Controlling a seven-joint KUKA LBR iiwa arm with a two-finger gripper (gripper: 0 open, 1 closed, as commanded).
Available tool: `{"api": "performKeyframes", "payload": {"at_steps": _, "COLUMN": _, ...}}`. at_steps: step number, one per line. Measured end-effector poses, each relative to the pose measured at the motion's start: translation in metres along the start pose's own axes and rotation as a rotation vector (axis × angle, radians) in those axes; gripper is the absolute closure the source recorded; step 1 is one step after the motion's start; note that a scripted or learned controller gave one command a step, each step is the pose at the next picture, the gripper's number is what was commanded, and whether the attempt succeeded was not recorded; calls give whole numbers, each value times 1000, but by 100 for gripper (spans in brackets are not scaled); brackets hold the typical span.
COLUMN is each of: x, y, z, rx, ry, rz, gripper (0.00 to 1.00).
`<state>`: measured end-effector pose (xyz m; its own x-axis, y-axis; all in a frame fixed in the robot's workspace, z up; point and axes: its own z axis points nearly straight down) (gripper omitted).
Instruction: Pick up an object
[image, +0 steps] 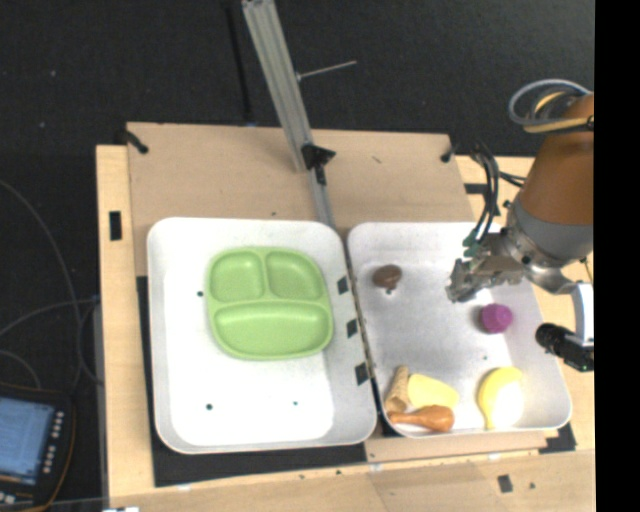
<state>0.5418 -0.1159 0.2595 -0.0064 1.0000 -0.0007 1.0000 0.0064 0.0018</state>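
Camera view looks down on a wooden bench (250, 180) carrying two shallow white bins side by side. Nearest the viewer, along the front edge of the right bin (420, 260), lies a cluster of toy food: an orange carrot-shaped piece (425, 419) rests against a pale yellow wedge (432, 391) and a tan stick-like piece (398, 385), all crowded into the front left corner. Just to their right sits a rounded yellow and white object (501, 396), smooth and glossy like plastic.

Farther back, a small purple ball (495, 318) lies on the bin floor. The gripper (468, 283) hangs just above and to the left of it in this view, close beside it but apart; nothing shows between its fingers. Whether it is spread or pressed together cannot be told from this angle, since its dark metal parts blur together. Left of the gripper, near the bin's left wall, stands a small brown mushroom-shaped object (387, 276).

The left bin (180, 400) holds a light green divided plate (269, 303) with three compartments, matte and rounded at the corners.

The grey arm (560, 190) with its orange band comes in from the right. Beyond the bins, a slanted metal pole (285, 90) rises from the bench's far side.
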Motion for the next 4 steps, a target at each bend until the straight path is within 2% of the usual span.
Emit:
{"api": "performKeyframes", "payload": {"at_steps": 1, "x": 56, "y": 23, "z": -4, "rx": 0, "ry": 1, "rz": -1, "gripper": 100}}
{"api": "performKeyframes", "payload": {"at_steps": 3, "x": 140, "y": 66, "z": 21, "rx": 0, "ry": 1, "rz": 0, "gripper": 100}}
{"api": "performKeyframes", "payload": {"at_steps": 4, "x": 195, "y": 81, "z": 18, "rx": 0, "ry": 2, "rz": -1, "gripper": 100}}
